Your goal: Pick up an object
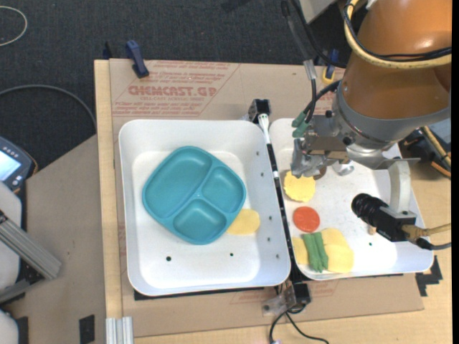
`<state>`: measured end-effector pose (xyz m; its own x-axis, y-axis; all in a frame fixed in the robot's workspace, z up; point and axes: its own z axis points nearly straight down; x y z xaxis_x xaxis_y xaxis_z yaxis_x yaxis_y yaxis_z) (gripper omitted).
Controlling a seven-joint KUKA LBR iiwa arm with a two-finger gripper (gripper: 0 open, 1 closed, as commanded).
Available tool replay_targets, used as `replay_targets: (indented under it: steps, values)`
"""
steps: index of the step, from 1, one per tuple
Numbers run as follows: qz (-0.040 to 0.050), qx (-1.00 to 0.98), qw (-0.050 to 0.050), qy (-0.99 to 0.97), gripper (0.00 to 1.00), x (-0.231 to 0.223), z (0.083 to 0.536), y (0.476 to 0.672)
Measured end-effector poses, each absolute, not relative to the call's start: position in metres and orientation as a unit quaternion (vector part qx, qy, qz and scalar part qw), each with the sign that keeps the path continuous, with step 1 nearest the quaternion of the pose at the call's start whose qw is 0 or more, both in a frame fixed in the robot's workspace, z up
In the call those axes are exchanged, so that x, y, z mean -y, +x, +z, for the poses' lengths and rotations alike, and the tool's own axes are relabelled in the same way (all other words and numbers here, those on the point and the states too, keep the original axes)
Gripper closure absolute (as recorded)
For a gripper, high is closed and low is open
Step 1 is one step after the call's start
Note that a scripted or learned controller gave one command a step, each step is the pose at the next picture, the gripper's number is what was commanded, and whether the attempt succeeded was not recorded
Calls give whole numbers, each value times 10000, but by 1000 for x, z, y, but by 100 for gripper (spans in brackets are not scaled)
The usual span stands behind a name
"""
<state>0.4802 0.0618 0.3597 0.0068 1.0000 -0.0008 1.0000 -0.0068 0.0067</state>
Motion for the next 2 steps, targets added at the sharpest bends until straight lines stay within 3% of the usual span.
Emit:
replay_targets:
  steps: [2]
  values:
    - [26,-7069,24,7073,100,-66,378,481]
